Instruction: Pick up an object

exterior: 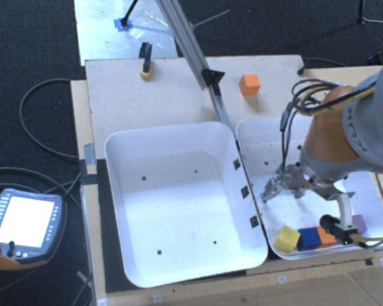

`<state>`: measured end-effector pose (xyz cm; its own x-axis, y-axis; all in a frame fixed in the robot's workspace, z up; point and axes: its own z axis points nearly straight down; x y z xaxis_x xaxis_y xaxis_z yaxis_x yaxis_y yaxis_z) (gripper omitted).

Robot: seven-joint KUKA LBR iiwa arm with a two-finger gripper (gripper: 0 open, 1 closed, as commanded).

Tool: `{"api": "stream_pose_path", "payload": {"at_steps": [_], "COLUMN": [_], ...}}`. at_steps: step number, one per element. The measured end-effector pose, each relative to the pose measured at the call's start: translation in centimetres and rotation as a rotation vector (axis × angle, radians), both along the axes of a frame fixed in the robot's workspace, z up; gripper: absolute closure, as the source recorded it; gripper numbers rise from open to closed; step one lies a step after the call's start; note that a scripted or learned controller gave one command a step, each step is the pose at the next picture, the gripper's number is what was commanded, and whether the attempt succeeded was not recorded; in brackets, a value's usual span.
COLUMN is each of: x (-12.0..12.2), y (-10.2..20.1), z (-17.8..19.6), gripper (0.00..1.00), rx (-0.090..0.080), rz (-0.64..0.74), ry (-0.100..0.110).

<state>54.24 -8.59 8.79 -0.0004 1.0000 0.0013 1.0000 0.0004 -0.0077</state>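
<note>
With its fingers spread and holding nothing, the tool (272, 189) hangs in the right bin (257, 136) just above the yellow block (286, 238) at the near wall, so it should centre over that block before closing.

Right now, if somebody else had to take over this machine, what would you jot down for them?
Gripper: low inside the right bin, near its left wall, with nothing visible between its fingers; whether they are open or shut is hard to tell.
Things: a yellow block, a blue block, an orange block and a purple block sit clustered along the right bin's near edge. Another orange cube lies on the board behind the bins.
Done: nothing is lifted yet.
Left: get the gripper over one block, probably the yellow one nearest it, close on it and raise it.
</note>
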Motion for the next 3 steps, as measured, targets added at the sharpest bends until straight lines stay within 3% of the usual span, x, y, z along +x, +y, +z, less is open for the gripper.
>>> {"api": "stream_pose_path", "payload": {"at_steps": [1,2,3], "x": [4.9,5.8,8.6], "y": [0.0,-6.3,-7.9], "z": [0.3,15.6,16.9], "gripper": [0.0,0.0,0.0], "rx": [-0.002,-0.006,-0.004], "rz": [0.005,-0.001,0.004], "ry": [-0.014,-0.019,-0.014]}}
